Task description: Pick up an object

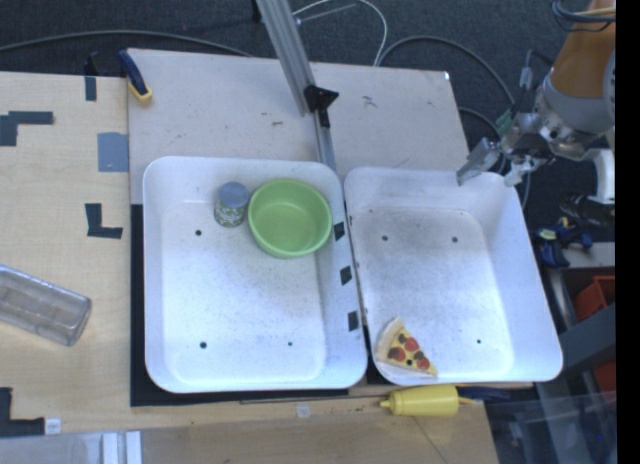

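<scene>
A green bowl (290,217) sits at the back of the left bin (170,352), with a small grey can (231,204) upright against its left side. A toy pizza slice (404,348) lies in the front left corner of the right bin (520,282). My gripper (492,171) hovers over the right bin's back right corner, far from all three objects. Its fingers are spread open with nothing between them.
A yellow squeeze bottle (420,401) lies on the bench just in front of the right bin. A clear plastic cup (40,305) lies on its side at far left. A metal pole (285,32) slants over the bench behind the bins, and cables run at the back right.
</scene>
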`<state>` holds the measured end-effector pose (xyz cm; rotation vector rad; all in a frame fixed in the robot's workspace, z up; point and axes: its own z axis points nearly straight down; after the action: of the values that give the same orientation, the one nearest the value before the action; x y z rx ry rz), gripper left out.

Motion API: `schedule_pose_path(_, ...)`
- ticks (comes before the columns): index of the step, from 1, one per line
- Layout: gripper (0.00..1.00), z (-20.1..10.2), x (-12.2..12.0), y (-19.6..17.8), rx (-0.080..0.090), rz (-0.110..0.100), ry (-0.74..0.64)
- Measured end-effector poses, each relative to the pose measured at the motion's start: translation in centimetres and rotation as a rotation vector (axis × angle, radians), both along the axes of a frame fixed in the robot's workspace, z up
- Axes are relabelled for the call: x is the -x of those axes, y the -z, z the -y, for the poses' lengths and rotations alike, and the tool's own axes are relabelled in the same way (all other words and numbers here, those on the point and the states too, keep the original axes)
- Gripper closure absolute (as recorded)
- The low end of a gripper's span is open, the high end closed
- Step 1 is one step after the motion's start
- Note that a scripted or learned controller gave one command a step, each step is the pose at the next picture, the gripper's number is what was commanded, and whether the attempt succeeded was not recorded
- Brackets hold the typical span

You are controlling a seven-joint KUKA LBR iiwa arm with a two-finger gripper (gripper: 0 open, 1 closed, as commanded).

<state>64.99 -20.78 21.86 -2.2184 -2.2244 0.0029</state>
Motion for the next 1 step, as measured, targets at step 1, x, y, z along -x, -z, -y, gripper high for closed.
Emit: schedule_pose_path(1,0.0,0.01,0.0,-0.01,0.0,0.0,0.0)
